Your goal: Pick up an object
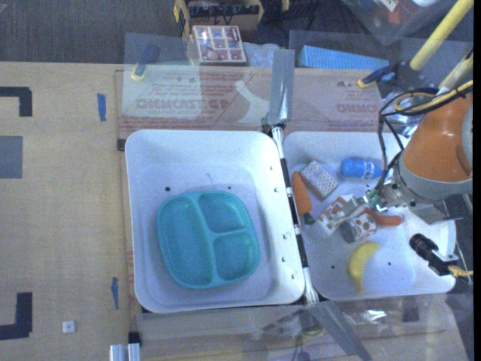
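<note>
Bench: pale wooden top bearing two shallow white bins side by side, the left white bin (143, 156) and the right white bin (398, 280), with cardboard and clutter behind.
Gripper: the grey two-finger gripper (378, 199) hangs low over the middle of the right bin under the orange-banded wrist; whether it is apart or together I cannot tell, and nothing is seen clamped in it.
Nearest things: a thin red-orange stick-shaped item (388, 219) lies just below the gripper, and a small red-and-white printed carton (340, 213) sits just to its left.
Further out: a blue plastic bottle (358, 168) above, a yellow banana-shaped toy (363, 262) below, an orange carrot-shaped toy (301, 192) by the dividing wall.
Left bin: a teal three-compartment plastic tray (208, 238).
Advice: I would centre over one item only, likely the carton, and descend straight, since the pieces crowd together.
</note>
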Controlling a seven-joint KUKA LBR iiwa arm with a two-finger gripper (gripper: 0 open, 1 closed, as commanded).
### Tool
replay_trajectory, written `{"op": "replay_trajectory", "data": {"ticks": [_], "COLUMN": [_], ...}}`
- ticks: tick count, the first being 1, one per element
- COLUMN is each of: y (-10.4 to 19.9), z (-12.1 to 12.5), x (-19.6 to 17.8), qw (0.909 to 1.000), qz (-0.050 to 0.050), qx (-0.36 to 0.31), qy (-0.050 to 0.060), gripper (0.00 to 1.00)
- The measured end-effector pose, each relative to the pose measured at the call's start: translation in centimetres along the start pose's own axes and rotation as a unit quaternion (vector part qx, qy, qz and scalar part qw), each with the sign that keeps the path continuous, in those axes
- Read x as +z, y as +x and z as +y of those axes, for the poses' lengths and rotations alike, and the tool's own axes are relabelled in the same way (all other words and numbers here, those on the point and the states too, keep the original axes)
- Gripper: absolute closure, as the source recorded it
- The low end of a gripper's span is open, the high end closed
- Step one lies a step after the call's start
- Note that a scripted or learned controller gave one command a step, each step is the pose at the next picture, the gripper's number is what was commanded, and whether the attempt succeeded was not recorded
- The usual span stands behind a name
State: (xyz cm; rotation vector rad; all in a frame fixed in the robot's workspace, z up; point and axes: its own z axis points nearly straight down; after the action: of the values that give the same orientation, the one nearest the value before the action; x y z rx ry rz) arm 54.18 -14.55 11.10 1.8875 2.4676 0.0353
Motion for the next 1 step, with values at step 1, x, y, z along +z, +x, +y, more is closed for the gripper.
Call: {"op": "replay_trajectory", "data": {"ticks": [1], "y": [-1.74], "z": [0.14], "x": [0.26], "qw": [0.9999], "qz": [0.004], "qx": [0.014], "qy": [-0.001], "gripper": [0.00]}}
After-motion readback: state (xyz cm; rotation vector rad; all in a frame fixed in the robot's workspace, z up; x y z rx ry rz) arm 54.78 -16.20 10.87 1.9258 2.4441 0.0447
